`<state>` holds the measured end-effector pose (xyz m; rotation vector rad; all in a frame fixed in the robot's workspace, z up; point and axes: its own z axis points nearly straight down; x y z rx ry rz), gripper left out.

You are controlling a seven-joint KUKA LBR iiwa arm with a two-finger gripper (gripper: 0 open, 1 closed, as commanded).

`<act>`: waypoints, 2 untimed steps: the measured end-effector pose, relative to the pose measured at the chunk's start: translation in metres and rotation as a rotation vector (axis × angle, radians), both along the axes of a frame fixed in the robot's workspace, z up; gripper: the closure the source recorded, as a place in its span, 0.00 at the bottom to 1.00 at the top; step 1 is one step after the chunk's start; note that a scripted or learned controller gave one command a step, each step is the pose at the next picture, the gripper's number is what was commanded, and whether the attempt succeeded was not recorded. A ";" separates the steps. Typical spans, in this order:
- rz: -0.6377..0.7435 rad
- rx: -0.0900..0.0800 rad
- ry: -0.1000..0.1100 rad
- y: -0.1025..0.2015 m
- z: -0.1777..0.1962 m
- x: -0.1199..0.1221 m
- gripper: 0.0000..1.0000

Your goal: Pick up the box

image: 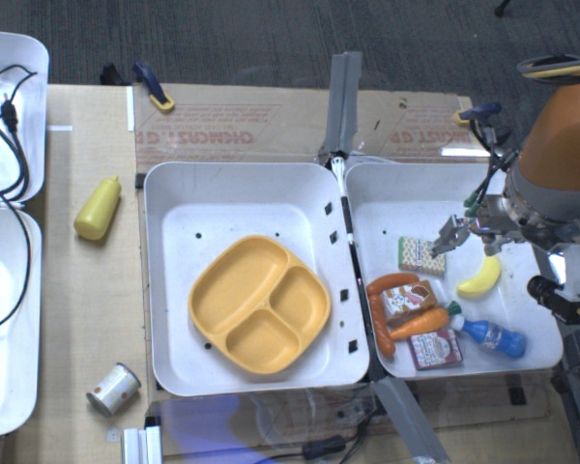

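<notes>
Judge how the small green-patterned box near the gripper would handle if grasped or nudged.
The green-patterned box lies flat on the right bin's floor, so it looks unlikely to roll or tip. Its straight edges suggest a stiff, probably light carton. Lying low, it may slide on the smooth white plastic rather than lift when the gripper closes.

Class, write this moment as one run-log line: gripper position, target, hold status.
gripper: over right bin, beside green box | hold: nothing seen between fingers | box: lying on bin floor | banana: right of box | step: pick not done
</notes>
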<state>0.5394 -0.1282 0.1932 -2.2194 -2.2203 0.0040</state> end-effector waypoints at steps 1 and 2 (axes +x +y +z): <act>-0.054 0.000 0.001 0.035 -0.072 0.018 0.00; -0.125 -0.001 0.000 0.014 -0.103 0.035 0.00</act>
